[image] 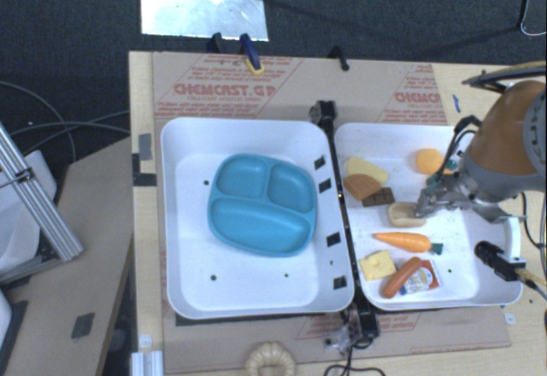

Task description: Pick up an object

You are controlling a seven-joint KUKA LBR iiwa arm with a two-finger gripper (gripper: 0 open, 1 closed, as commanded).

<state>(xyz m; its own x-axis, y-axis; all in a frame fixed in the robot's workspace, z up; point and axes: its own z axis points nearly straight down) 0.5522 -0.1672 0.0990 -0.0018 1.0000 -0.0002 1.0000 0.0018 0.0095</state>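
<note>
While the gripper (425, 205) hangs low at right of centre, touching the tan piece (402, 214) (whether clenched or released, I cannot tell), the carrot (402, 240) lies just below. Best: centre over one item, descend straight, avoid nudging neighbours.

The end effector (425, 205) hangs low in the right bin (479, 293), just beside a beige piece (402, 214) above the carrot (403, 240).

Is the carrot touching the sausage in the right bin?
Apart. The camera view shows a strip of white bin floor between the carrot and the sausage.
</note>
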